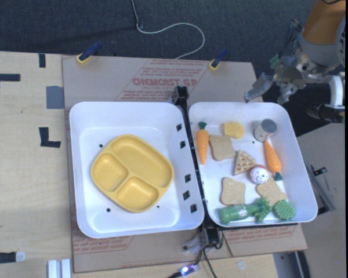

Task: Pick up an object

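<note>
My gripper (270, 94) hangs above the far rim of the right bin (298, 155), open, with nothing between its fingers. Below it in that bin lie several toy foods: a grey round piece (265, 129), a yellow chunk (234, 130), two carrots (202, 146) (272, 156), a bread slice (221, 147), a pizza wedge (242, 163), a white ball (258, 174), two toast pieces (232, 190) (271, 190), a green bottle (239, 212) and a green leafy piece (283, 209). The grey round piece is the closest to the gripper.
The left bin (87, 120) holds a yellow divided plate (132, 172). Black hinges (187, 155) join the two bins. A white cable (174, 28) loops behind the cardboard base, with yellow-blue clamps (88, 52) (218, 58) at its far edge.
</note>
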You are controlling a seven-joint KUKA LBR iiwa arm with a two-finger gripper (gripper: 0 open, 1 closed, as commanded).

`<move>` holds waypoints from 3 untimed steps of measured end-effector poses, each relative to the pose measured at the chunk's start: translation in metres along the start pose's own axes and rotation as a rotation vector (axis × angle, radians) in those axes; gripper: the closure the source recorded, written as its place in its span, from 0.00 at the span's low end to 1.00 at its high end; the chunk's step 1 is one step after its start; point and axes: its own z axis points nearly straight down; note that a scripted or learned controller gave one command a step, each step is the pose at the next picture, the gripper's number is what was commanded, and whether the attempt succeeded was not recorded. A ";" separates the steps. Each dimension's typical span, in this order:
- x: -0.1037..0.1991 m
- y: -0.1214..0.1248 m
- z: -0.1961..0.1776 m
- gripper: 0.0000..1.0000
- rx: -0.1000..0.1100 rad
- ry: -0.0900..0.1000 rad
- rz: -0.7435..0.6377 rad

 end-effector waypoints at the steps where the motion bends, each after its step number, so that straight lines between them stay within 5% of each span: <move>1: 0.001 0.002 -0.009 0.00 -0.014 -0.002 -0.003; 3: 0.005 -0.003 0.113 0.00 -0.008 -0.003 -0.003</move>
